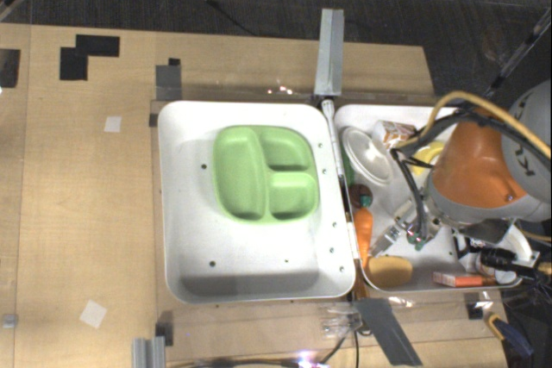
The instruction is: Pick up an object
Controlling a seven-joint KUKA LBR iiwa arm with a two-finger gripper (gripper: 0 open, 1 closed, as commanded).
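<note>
The tool sits low in the right bin, under the arm's orange band. Whether it is open or shut cannot be told, and nothing is seen gripped in it. A carrot lies just left of it, along the bin's left wall. A brown bun lies just below it. A metal bowl rests further up. The left bin on the table contains a green divided tray.
</note>
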